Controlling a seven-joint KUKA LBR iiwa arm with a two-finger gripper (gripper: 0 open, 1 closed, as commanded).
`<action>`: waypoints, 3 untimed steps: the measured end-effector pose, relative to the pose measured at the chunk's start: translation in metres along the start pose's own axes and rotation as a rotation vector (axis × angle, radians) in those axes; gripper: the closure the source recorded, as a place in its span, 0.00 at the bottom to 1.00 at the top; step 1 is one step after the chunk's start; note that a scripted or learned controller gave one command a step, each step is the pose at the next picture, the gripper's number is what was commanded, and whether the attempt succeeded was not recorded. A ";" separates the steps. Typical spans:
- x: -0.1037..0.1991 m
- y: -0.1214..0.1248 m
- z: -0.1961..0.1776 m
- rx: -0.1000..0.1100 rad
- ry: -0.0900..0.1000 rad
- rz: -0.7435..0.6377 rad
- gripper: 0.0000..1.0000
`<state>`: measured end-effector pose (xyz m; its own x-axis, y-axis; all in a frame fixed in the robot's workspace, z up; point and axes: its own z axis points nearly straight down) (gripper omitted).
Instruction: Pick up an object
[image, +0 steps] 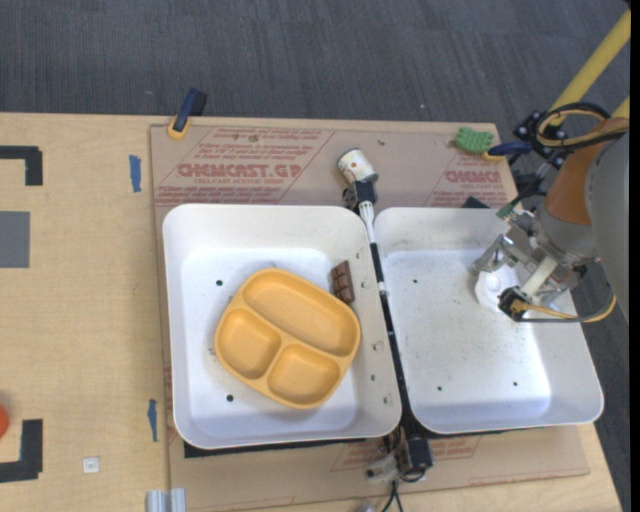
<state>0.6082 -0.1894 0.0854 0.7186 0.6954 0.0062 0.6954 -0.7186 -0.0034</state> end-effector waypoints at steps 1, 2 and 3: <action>0.032 -0.025 0.001 0.000 -0.006 -0.390 0.00; 0.006 0.003 0.000 0.008 0.005 -0.342 0.00; 0.000 0.001 0.000 0.015 0.012 -0.707 0.00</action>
<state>0.6085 -0.1904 0.0851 0.0944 0.9953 0.0231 0.9955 -0.0943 -0.0081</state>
